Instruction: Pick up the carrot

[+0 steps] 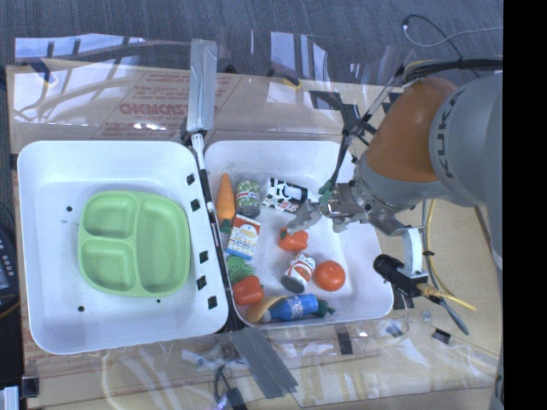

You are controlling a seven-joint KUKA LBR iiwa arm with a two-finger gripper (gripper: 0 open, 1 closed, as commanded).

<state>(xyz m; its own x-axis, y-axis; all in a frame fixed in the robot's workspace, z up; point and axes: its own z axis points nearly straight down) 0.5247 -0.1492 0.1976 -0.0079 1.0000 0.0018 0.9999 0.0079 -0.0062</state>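
The carrot [225,200] is orange and tapered. It lies lengthwise along the left wall of the right bin [359,165], near the divider. My gripper [304,219] hangs over the middle of that bin, well to the right of the carrot and apart from it. Its tip is just above a small red-orange toy [293,241]. Nothing of the carrot is covered.
Beside the carrot are a small green-lidded jar [248,196], a cow-patterned piece [285,195] and a juice box [243,236]. Nearer the front lie a red pepper [248,290], blue bottle [295,307], can [299,272] and tomato [330,275]. The left bin [51,314] holds a green divided plate [134,243].
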